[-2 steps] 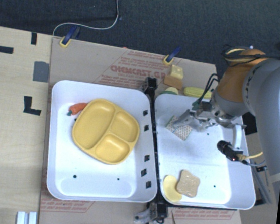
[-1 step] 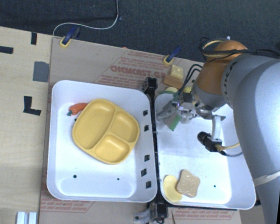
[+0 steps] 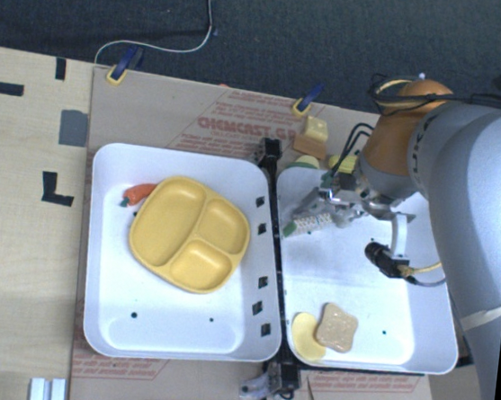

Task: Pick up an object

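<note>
My gripper (image 3: 310, 220) hangs low over the upper left part of the right bin (image 3: 415, 337), close to the divider between the bins. A small green item (image 3: 288, 230) peeks out at its tip; I cannot tell whether it is held. A tan bread slice (image 3: 338, 328) lies near the bin's front edge, overlapping a pale yellow round piece (image 3: 305, 335). In the left bin (image 3: 103, 294) a yellow divided plate (image 3: 190, 232) lies beside a small orange piece (image 3: 138, 193).
A tan block (image 3: 313, 137) and a pale green round item (image 3: 306, 163) sit at the right bin's back edge. The grey arm (image 3: 472, 204) covers that bin's right side. A black cable end (image 3: 386, 258) hangs over the bin's middle.
</note>
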`<state>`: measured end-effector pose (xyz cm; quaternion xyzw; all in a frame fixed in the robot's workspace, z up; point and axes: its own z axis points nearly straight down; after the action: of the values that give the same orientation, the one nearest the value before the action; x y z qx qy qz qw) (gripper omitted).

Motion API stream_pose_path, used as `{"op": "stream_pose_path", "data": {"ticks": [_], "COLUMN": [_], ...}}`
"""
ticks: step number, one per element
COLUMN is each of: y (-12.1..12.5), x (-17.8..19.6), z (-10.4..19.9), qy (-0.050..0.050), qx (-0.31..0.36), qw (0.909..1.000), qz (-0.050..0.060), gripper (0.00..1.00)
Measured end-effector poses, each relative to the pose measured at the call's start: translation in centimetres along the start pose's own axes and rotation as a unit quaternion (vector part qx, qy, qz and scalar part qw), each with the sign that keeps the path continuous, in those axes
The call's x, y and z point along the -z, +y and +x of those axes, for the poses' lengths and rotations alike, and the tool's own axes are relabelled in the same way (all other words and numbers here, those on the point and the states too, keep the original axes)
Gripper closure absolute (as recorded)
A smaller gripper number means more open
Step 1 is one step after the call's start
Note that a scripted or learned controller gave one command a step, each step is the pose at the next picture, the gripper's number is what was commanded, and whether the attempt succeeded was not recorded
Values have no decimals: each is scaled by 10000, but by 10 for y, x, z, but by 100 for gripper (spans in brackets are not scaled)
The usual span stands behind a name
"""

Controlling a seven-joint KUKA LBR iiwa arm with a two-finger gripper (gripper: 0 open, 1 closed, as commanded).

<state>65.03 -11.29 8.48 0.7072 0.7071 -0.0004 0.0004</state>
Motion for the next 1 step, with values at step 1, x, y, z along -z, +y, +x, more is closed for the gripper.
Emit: {"op": "stream_pose_path", "data": {"ticks": [1], "y": [18], "x": [0], "z": [16], "qy": [-2], "qx": [18], "qw": [10000], "qz": [15], "gripper": [0]}}
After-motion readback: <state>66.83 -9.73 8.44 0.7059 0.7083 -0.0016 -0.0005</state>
